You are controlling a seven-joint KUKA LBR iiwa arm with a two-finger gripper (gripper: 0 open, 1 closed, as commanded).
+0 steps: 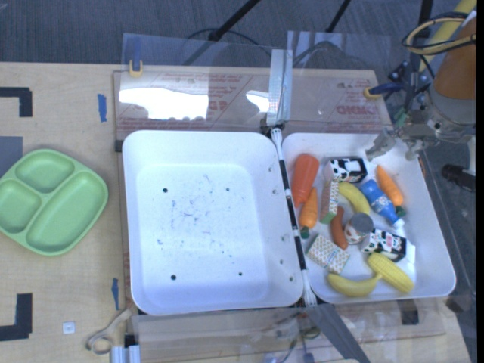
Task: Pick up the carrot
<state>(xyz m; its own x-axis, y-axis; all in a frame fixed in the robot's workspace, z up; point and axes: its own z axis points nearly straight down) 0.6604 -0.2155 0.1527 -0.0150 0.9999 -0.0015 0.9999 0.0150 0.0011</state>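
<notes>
Two white bins [204,293], one green divided plate [49,200], three carrots [305,172], two bananas [353,197], one corn cob [390,271], two cow-patterned cartons [348,170], one blue bottle [378,200]

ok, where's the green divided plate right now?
The green divided plate sits on the wooden bench at the camera view's far left, outside both bins, just left of the left white bin.

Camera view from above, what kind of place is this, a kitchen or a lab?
Likely a robotics lab bench: two white bins on a taped wooden bench, toy food such as a carrot, and tripod legs behind.
</notes>
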